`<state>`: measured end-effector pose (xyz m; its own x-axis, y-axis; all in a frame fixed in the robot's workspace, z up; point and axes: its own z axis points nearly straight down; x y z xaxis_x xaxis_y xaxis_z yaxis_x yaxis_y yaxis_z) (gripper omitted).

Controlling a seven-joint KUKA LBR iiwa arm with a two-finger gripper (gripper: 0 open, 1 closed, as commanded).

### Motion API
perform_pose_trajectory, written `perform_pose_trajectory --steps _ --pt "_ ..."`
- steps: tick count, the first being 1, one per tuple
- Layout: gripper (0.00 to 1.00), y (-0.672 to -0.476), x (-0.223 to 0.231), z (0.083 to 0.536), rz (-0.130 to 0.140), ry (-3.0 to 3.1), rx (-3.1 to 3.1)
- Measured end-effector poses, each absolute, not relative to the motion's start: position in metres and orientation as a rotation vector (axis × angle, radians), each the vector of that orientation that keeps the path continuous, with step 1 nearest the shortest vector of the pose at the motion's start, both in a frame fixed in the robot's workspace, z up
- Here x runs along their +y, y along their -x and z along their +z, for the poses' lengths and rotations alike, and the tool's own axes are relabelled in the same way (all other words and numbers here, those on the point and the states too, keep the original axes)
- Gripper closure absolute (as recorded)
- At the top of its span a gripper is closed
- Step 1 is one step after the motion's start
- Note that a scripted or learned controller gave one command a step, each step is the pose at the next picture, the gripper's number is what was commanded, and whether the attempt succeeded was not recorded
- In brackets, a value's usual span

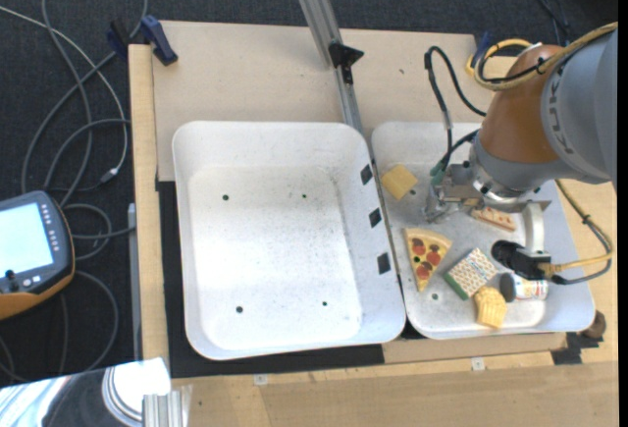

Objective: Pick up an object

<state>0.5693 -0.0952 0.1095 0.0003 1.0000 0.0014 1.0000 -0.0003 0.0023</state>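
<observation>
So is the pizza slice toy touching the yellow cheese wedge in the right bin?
Apart. The camera view shows bare white bin floor between the triangular pizza slice toy and the yellow cheese wedge above it.

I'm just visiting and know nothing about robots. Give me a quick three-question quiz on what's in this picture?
1. True or false: the pizza slice toy lies in the left bin.
2. Which item lies nearest the divider between the bins: A) the yellow block, B) the small bottle, C) the yellow corn-like toy?
3. Fill in: the end effector hangs over the ____ bin.

Key:
1. False; it lies in the right bin.
2. A.
3. Right.
</observation>
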Motion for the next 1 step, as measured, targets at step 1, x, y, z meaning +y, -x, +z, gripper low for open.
perform_pose_trajectory --steps 1 --pt "1.00 -0.5742 -0.0963 0.1738 0.007 -2.215 2.219"
